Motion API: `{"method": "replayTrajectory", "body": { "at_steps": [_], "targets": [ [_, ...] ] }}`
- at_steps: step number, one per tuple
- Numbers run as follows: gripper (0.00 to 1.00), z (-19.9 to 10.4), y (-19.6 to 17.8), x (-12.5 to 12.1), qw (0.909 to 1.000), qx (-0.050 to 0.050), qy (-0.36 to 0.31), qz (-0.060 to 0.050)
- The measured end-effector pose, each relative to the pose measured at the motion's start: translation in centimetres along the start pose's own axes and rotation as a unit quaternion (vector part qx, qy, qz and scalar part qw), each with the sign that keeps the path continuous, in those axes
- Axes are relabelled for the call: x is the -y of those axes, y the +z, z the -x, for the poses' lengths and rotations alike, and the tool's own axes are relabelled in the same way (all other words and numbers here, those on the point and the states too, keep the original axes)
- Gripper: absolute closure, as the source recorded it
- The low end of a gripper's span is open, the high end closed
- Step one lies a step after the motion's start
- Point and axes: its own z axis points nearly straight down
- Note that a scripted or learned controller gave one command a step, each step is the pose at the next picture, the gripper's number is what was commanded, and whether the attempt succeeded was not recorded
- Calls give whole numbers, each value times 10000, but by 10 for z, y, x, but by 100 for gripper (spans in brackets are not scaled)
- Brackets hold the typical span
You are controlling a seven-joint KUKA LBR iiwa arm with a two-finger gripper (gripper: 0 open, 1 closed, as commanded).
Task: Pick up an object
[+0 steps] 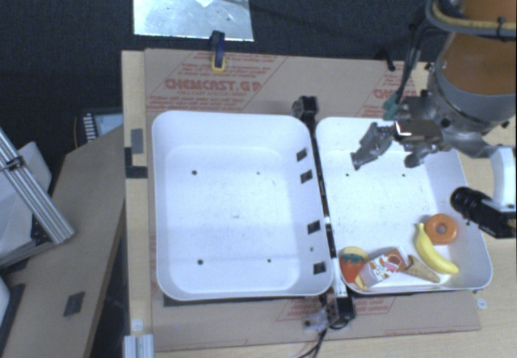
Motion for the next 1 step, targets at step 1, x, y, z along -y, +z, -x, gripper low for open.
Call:
{"method": "replayTrajectory", "body": {
  "at_steps": [1],
  "targets": [
    [0,-73,-76,0,9999,-25,-71,103]
  ]
}}
